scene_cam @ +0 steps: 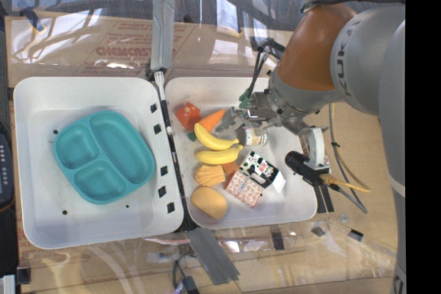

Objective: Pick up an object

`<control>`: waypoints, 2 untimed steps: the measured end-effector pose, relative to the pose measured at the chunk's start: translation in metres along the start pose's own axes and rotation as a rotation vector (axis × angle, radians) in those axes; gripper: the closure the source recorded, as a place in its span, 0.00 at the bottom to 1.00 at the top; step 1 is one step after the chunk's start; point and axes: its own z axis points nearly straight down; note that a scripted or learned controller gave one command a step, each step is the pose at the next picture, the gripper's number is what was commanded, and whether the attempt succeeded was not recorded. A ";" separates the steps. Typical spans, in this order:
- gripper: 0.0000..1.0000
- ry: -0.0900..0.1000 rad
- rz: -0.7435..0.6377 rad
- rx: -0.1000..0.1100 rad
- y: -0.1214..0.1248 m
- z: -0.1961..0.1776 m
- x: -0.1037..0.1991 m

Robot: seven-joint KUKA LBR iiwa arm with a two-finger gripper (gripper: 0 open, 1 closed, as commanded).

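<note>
Bench [89, 45]: brown board, red print reading partly "CHEMCAST"; grey ribbed floor beyond. Two white bins. Left bin [34, 169]: teal divided plate [103, 156]. Right bin [293, 206]: hand [241, 122] low over its middle; finger state cannot be told. Just left of hand: carrot [212, 120], red block [187, 115]. Below it: two bananas [215, 148], patterned boxes [251, 179], orange fruit [209, 203]. Arm lettering: "KUK".

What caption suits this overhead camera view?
Arm's gripper hovers over bananas in the right bin; teal plate sits left.
</note>
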 end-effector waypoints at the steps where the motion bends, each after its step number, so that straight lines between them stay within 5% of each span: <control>1: 0.00 0.001 -0.029 0.011 0.027 0.130 0.011; 2: 1.00 -0.001 -0.032 0.003 0.030 0.116 0.010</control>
